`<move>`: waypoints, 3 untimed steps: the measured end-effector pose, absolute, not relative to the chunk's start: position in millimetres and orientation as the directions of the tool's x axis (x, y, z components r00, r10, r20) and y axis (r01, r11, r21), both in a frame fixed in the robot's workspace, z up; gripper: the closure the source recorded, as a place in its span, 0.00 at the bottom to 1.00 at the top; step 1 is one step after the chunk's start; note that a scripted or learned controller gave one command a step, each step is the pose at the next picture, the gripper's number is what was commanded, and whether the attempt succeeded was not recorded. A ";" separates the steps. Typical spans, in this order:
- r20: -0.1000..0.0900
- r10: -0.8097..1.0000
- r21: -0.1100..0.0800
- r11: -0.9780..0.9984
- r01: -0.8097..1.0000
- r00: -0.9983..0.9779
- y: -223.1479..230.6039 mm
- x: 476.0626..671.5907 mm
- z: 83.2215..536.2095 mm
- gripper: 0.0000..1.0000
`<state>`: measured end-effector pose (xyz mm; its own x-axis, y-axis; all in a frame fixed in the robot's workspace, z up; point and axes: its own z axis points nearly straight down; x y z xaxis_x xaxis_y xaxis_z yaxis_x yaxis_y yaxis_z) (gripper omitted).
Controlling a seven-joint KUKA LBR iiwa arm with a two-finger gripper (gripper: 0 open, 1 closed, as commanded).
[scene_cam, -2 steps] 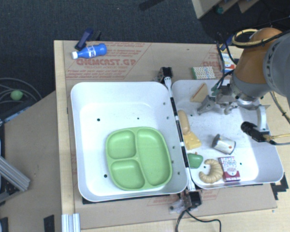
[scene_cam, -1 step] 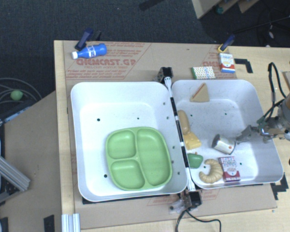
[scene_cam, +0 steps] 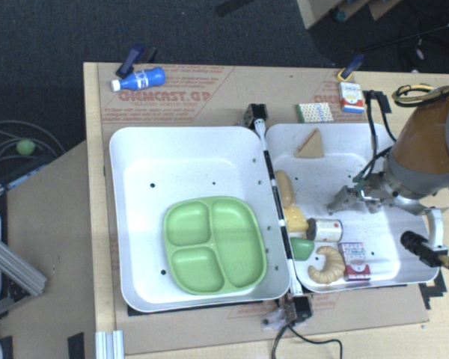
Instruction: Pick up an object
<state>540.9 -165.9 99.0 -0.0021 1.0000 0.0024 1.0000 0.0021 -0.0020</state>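
A: White plastic, both bins, side by side on the desk [scene_cam: 194,96]. Take the right bin [scene_cam: 374,137] as the landmark: where is the claw [scene_cam: 349,199] in it?

B: Over its bare middle floor, low, coming in from the bin's right wall. The fingers look spread a little apart with nothing between them, though at this slant the tips blur against the white, so I would not swear to the width.

A: And something to pick?

B: Several lie along the bin's left wall and near corner. Closest is a small white cylinder with a red band [scene_cam: 325,230], just toward the near side and left of the claw, its long axis running left to right across the bin. A croissant-shaped toy [scene_cam: 325,265] curls nearer the front rim, a red-and-white packet [scene_cam: 355,260] beside it.

A: The arm's pose?

B: The orange band [scene_cam: 426,144] sits over the bin's right side, wrist bent down and leftward (the green divided plate [scene_cam: 213,244] in the left bin is well apart). I judge a short move forward and left is wanted.
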 end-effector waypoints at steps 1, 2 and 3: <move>-0.003 1.000 0.006 0.001 1.000 -0.001 -200.4 623.7 225.8 0.00; 0.002 1.000 -0.002 0.002 1.000 -0.002 -147.8 633.8 206.8 0.00; 0.000 1.000 -0.002 -0.002 1.000 0.002 -165.9 508.4 177.2 0.00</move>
<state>508.4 -165.9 177.2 0.0019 1.0000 0.0000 1.0000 -0.0019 -0.0019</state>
